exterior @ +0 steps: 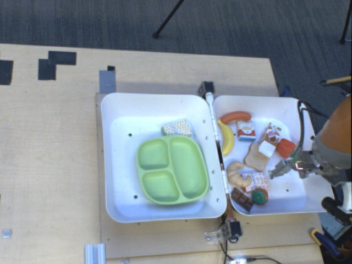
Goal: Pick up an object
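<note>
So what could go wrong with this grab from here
1. The right bin is crowded: bread, croissant and small packets touch, so the gripper may nudge or catch a neighbour instead of one item.
2. The gripper sits by the red block and bread, near a bare patch of floor; it could close on nothing.
3. The banana lies against the divider, awkward to reach.

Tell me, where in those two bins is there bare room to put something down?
Left bin: bare floor along the left wall and front, around the green tray. Right bin: a bare patch at the front right corner. Its left half is crowded with toy food, from the banana down to the chocolate.
</note>
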`<state>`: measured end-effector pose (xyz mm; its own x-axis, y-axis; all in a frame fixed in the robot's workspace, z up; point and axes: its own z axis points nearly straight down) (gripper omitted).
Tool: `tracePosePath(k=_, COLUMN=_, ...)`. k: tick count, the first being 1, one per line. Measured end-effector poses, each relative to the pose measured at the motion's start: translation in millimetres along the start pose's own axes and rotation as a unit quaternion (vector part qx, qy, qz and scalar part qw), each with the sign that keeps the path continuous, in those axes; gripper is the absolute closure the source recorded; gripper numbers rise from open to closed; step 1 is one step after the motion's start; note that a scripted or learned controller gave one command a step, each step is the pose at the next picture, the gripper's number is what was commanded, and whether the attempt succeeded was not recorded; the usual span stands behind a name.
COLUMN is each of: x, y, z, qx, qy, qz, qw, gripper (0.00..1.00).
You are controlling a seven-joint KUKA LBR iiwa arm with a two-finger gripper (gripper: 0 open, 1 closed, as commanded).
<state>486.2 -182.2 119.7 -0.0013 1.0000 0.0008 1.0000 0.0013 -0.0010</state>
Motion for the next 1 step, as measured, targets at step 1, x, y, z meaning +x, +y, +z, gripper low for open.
tracePosePath(k=1, x=67.8, y=5.5, z=29.9, qx=-0.008, qy=-0.002, qz=0.000, qw=1.0000, gripper=0.00)
